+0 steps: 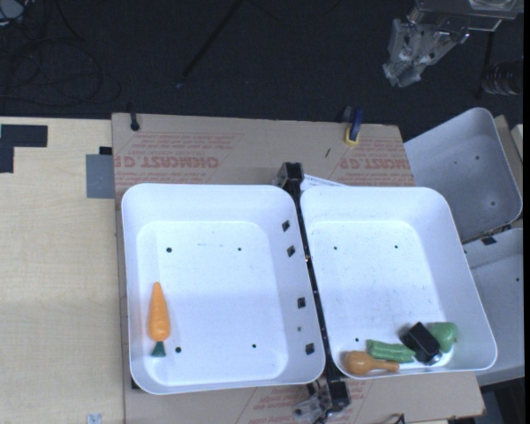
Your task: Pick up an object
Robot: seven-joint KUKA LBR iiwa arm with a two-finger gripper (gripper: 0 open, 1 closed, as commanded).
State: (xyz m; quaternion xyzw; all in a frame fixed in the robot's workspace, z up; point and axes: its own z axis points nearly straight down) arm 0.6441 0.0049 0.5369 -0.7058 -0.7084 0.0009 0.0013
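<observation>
- the gripper [412,58] hangs in the upper right of the frame, high above the bench against the dark background, well apart from both bins.
- nothing is between its fingers as far as the view shows; whether the claw is wide or narrow i cannot tell, since it is small and blurred there.
- the left bin [137,228] sits in the lower middle of the frame; the right bin [464,254] lies just beside it, their inner rims meeting along a dark divider.
- an orange carrot [158,313] lies in the lower left corner of the left bin, lengthwise up and down the frame, with a small dark green tip at its lower end.
- in the lower right corner of the right bin a small cluster lies together: a black block [421,341], tilted, resting against a green piece [444,333] on its right.
- a long green vegetable [387,351] lies just left of the black block, touching or nearly touching it.
- an orange pear-shaped toy [365,363] lies against the bin's lower rim, just below the long green vegetable.
- both bins rest on a brown cardboard sheet [212,153] printed with red letters, on a pale wooden bench [44,272].
</observation>
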